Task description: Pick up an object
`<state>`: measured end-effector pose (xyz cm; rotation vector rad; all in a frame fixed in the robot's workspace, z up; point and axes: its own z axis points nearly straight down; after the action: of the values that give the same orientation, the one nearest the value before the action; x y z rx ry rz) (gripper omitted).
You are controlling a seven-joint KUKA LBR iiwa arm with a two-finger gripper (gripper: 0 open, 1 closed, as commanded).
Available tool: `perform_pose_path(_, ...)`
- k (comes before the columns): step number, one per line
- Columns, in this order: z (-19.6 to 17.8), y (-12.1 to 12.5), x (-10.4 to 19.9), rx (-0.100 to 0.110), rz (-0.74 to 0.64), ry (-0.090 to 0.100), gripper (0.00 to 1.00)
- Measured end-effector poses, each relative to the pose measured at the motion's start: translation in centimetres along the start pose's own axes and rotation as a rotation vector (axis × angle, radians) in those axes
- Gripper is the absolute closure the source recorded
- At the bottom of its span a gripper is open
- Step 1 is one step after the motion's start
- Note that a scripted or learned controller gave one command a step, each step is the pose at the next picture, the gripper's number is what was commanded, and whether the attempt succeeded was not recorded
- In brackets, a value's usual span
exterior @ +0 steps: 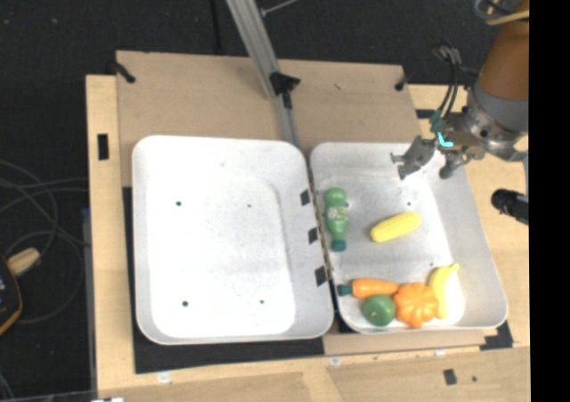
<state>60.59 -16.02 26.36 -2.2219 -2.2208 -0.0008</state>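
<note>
The right bin (472, 240) holds several toy foods. A yellow corn cob (394, 227) lies near its middle. A green bottle-shaped toy (336, 213) rests against its left wall. At the front sit an orange carrot (374, 287), a green pepper (379, 309), an orange pumpkin-like piece (418, 302) and a yellow banana (443, 284). My gripper (432, 162) hangs over the bin's far right corner, above and to the right of the corn, with its fingers spread and nothing between them.
The left bin (218, 235) lies beside the right one. A slanted metal pole (252, 30) rises from behind the bins. Cables and a small tan object (22, 259) lie on the dark floor at the left.
</note>
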Motion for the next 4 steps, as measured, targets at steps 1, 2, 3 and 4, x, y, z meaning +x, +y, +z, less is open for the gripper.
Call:
perform_pose_path(1,0.0,0.0,0.0,0.000,0.000,0.000,0.00)
perform_pose_path(2,4.7,-0.4,-0.9,0.004,0.001,-0.001,0.00)
perform_pose_path(3,9.9,0.0,-1.9,0.004,0.001,-0.001,0.00)
perform_pose_path(4,15.9,-0.8,-1.9,0.004,0.000,0.000,0.00)
